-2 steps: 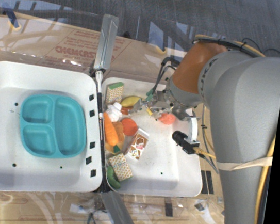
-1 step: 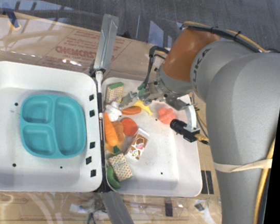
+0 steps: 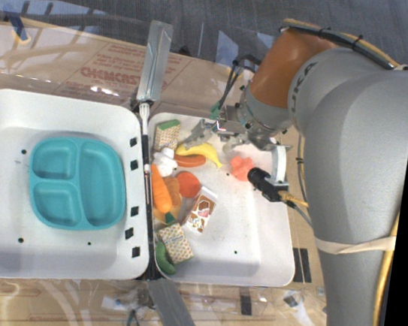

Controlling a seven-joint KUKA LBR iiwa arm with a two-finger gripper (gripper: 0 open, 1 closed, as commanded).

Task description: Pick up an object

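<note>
Camera view: both bins seen from above at a slant, with the arm (image 3: 345, 134) reaching in from the right over the right bin (image 3: 250, 260).
Gripper: low over the far part of the right bin (image 3: 223, 133), just above the banana (image 3: 199, 152) and beside the pink lump (image 3: 241, 167).
Fingers: lost among metal parts and wires — I cannot tell how far apart they stand, and nothing shows between them.
Step in hand: by my reading, the approach to a grasp; no object is lifted yet.
Likely target: the banana, lying near the bin's far left corner, touching a reddish piece (image 3: 191, 162) beneath it.
Other candidates: an orange carrot (image 3: 160, 188) along the left wall, a red fruit (image 3: 188, 185), a printed packet (image 3: 200, 211), a woven block (image 3: 176, 243) and a green piece (image 3: 163, 259) near the front left corner.
Next move calls for: a straight descent onto one item, closing across its narrow side, then a vertical lift.
Edges: the clutter hugs the left wall, next to the divider (image 3: 141, 179) between the bins — little room for a finger on that side.
Open room: the right bin's middle and right floor is bare, so retreat that way is easy.
Left bin: holds a teal divided tray (image 3: 77, 183), well apart from the gripper.
</note>
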